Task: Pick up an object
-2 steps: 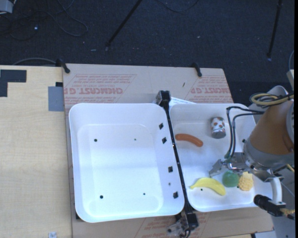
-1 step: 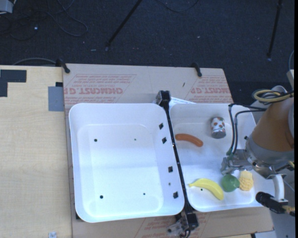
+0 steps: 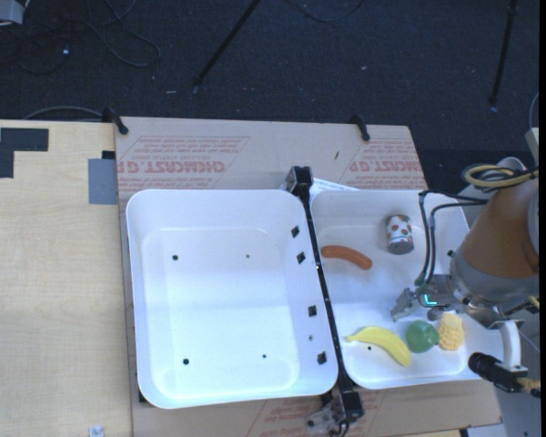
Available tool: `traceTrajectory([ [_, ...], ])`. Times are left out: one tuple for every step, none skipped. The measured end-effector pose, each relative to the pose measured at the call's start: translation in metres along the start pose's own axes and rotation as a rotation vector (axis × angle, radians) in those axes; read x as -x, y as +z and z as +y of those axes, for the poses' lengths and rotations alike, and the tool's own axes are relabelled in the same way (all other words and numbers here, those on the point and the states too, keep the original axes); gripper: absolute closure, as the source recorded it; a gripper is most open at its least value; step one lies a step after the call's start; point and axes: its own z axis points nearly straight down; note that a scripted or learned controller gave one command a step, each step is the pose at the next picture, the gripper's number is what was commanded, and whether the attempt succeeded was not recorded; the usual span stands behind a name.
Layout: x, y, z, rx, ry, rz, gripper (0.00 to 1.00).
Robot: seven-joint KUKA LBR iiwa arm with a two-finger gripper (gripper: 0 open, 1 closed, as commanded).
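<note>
Right bin (image 3: 364, 209), contents: hot dog (image 3: 347, 257), small printed can (image 3: 399, 233), banana (image 3: 379, 342), green fruit (image 3: 421, 336), yellow corn piece (image 3: 451, 331). All are seen lying on the bin floor; none is lifted.

Gripper (image 3: 409, 304): lowered at the bin's right, just above the green fruit; finger state cannot be told.

Cardboard (image 3: 187, 157): inverted print is read as "CHEMCRZT. G P".

Can label: illegible.
</note>
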Motion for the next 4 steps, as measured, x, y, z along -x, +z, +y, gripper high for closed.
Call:
traceTrajectory([
  [-0.049, 0.011, 0.074, 0.005, -0.012, -0.002, 0.00],
  [-0.053, 0.012, 0.129, -0.017, -0.003, 0.002, 0.00],
  [-0.063, 0.012, 0.140, -0.008, -0.003, -0.003, 0.00],
  [-0.064, 0.001, 0.141, -0.003, -0.009, -0.003, 1.00],
])
